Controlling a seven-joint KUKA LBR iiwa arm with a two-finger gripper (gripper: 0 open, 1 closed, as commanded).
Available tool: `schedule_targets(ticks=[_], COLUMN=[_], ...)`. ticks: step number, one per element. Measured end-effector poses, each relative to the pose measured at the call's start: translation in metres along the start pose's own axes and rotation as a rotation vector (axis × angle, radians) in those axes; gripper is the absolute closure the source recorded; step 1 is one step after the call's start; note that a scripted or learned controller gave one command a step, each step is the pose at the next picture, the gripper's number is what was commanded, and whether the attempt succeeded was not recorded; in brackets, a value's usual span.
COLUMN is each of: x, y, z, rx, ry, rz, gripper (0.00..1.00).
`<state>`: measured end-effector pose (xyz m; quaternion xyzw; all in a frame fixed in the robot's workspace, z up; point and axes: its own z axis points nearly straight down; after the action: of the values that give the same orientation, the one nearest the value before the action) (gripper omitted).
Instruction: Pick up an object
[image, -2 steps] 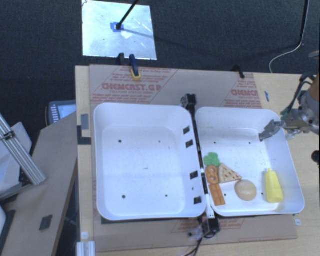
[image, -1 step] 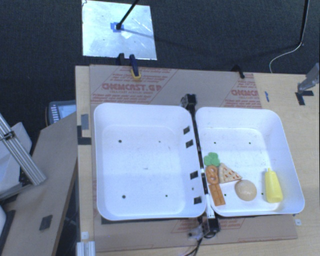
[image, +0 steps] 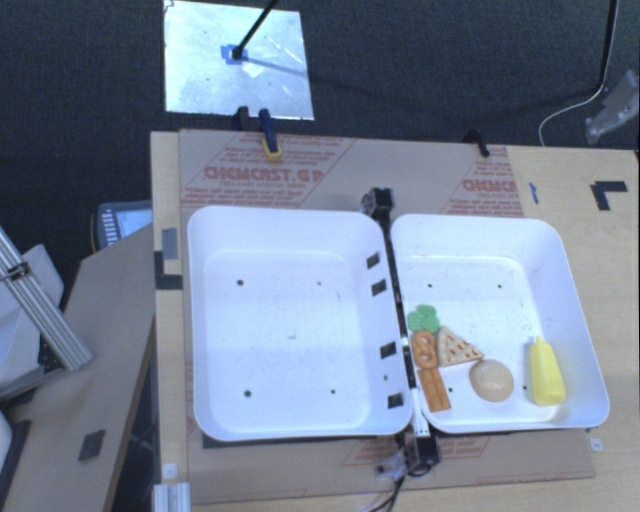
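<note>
The right bin (image: 545, 245) holds several small items along its near edge. A yellow bottle (image: 545, 370) lies at the near right. To its left rests a beige round ball (image: 491, 380). A tan triangular wedge (image: 458, 347) sits beside a green leafy piece (image: 424, 318). An orange strip with a pretzel-like top (image: 430, 373) lies against the bin's left wall.
The left bin (image: 200, 300) sits beside the right one, joined by black clips (image: 385, 290) along the divide. Both rest on a cardboard sheet (image: 330, 165) on the wooden bench. A shiny metal plate (image: 238, 60) lies behind the bench. An aluminium rail (image: 40, 310) slants at the left.
</note>
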<state>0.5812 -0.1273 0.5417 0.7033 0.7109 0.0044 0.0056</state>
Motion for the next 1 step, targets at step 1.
schedule_targets(ticks=[1], x=[-0.0037], y=[-0.0002], z=[-0.0058], rx=[0.006], ry=[-0.001], rz=[0.002], gripper=[1.00])
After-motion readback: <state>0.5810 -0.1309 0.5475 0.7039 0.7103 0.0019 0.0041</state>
